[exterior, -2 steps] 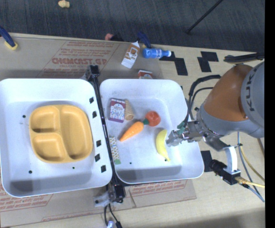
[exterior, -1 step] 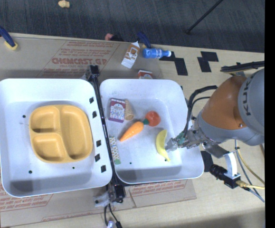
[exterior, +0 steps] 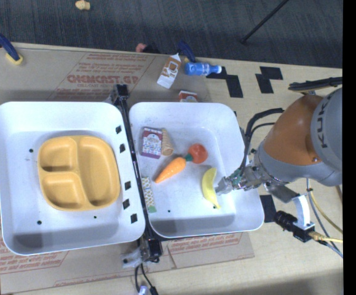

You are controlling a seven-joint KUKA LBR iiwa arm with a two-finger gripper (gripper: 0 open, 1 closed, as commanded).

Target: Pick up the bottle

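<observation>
The left bin holds a yellow divided plate. The right bin holds a snack packet, a carrot, a tomato and a banana (the pincer sits just beside it; whether shut, one cannot tell). The blue bottle lies on the bench behind the right bin.

Arm: grey rounded casing, with a broad orange band wrapping the segment above the wrist. Dark lettering on the grey shell near the right, partly cut off, not readable. Black cables loop along the band's left side. Wrist end narrows to a small metallic gripper, grey and silver, with bits of green. Detail there too small to resolve.
</observation>
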